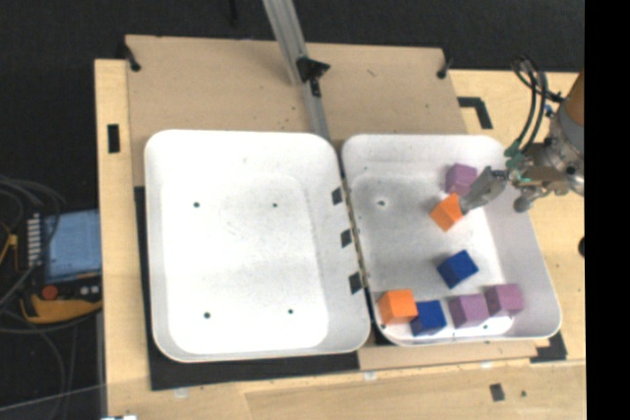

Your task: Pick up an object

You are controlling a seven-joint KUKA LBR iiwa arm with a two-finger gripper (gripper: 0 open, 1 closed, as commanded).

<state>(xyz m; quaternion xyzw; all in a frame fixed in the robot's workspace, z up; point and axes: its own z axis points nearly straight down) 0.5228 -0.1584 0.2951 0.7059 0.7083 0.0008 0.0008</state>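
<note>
Over the right bin [512, 256], near its far right corner: gripper [474, 197] reaching in from the right edge, jaws closed on a tilted orange block [447, 211], one grey finger [480, 186] visible against the block's upper right side. Just beyond that block, toward the bin's far wall: a purple block [460, 177], close beside the finger, contact impossible to judge. Near the bin's middle, toward the right wall: a blue cube [457, 268], apart from the rest. Along the near wall, left to right: a second orange cube [399, 306], a second blue cube [428, 317] touching it, then a purple cube [469, 309] and another purple cube [505, 298] close together near the near right corner. At the left of the table [118, 211]: the left bin [246, 246], white, shallow, side by side with the right one. Behind both bins, at the far edge: a brown board [226, 84], with a slanted metal rail [281, 5] rising from between the bins. Off the table's left edge: cables and a blue box [74, 244].
</note>
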